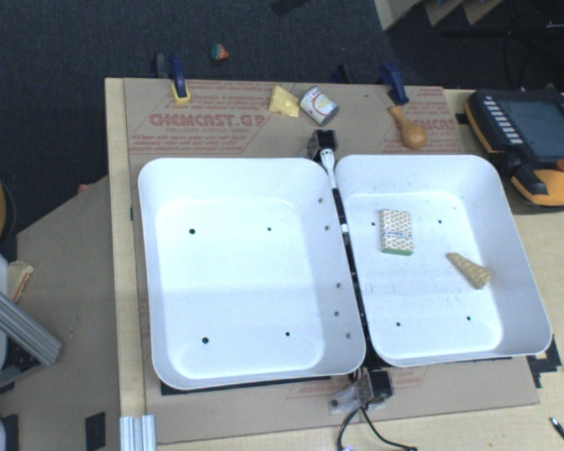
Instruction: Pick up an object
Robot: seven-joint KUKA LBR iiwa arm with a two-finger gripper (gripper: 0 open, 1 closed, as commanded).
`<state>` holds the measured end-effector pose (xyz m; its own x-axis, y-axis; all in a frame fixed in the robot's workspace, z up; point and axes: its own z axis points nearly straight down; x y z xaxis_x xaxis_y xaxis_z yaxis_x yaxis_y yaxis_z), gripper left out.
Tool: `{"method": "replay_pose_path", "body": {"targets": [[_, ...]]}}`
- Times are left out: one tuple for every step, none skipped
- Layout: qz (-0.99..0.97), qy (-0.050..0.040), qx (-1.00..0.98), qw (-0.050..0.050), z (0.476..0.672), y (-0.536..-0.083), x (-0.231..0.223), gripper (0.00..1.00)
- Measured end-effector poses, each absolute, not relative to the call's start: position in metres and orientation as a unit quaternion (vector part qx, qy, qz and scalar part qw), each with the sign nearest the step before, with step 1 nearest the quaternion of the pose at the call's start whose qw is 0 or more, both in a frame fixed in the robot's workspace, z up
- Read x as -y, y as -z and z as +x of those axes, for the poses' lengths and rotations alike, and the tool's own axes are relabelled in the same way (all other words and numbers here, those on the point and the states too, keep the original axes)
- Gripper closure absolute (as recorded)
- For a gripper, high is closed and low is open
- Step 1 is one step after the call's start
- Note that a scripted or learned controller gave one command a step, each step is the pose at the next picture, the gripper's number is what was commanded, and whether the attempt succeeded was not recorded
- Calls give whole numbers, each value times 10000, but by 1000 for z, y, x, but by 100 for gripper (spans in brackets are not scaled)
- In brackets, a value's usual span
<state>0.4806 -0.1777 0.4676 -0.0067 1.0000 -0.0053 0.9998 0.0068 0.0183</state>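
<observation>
Two white bins side by side on a cardboard-covered bench. Left bin with only small dark dots on its floor. Right bin holding two candidates for the pick: a patterned block near the middle of the floor, a little toward the far edge and the shared rim, and a tan cone toward the right wall, lying on its side with the tip pointing up-left. Well apart from each other, both clear of the walls.

Beyond the far rims, on the bench: a yellow wedge, a small white box just beside it, an orange wooden piece near the right bin's far corner, two blue clamps along the far edge. A teach pendant off the bench's far right corner.

Cannot tell anything about the end effector: how far open, or whether anything is held, unknown from this view.

Judged step: the very start, before any approach, with nothing lifted and both items resting flat on the bin floor. Judged next move: choosing a target and descending over it. Block likely the easier choice, with flat sides and free space all round; cone tapered, so prone to slipping or rolling out of a pinch unless taken across its wider end.
</observation>
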Motion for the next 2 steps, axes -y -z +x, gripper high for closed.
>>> {"method": "replay_pose_path", "body": {"targets": [[7058, 8, -7084, -20, 479, -408, 131, 100], [7053, 18, -7089, -36, 479, -332, 79, 100]]}}
